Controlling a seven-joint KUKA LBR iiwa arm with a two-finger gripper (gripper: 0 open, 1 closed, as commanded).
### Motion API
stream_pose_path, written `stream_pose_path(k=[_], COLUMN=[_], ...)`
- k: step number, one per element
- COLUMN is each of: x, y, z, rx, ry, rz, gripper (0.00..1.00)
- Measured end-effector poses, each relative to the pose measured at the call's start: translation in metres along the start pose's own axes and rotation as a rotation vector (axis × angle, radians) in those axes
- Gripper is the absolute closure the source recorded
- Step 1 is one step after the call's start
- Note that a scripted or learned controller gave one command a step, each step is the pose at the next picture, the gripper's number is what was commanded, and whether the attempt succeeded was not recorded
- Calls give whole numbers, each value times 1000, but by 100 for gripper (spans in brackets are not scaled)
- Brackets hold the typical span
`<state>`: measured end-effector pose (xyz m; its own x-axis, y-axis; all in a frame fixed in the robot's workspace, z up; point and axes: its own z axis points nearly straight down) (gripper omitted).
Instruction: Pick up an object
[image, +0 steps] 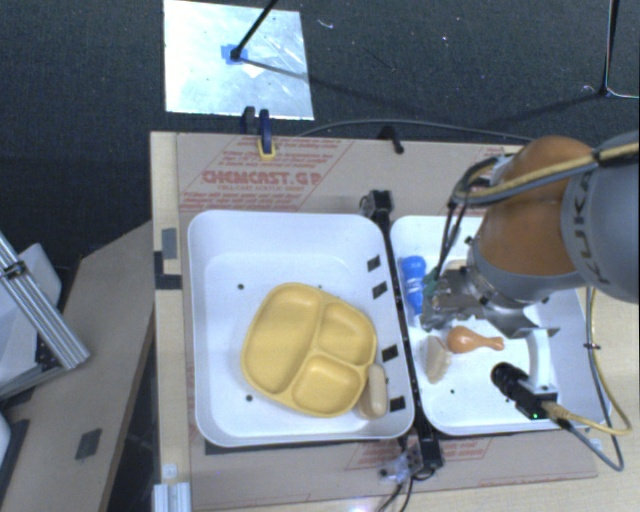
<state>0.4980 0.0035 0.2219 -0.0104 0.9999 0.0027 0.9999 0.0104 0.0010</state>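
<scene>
The right bin holds a blue bottle-like object by its left wall, an orange drumstick-shaped toy in the middle and a pale beige piece just below-left of it. My gripper hangs low over this bin, between the blue object and the orange toy, close above both. The big grey and orange wrist hides the back of the bin. I see nothing lifted off the bin floor.
The left bin bears a yellow divided plate, with a tan roll-shaped object at its lower right edge. A black divider runs between the bins. A shiny sheet lies beyond the bench.
</scene>
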Motion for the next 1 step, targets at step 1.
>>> stream_pose_path(k=[1], x=[56], y=[0], z=[9], rx=[1], ry=[0], rz=[0], gripper=[100])
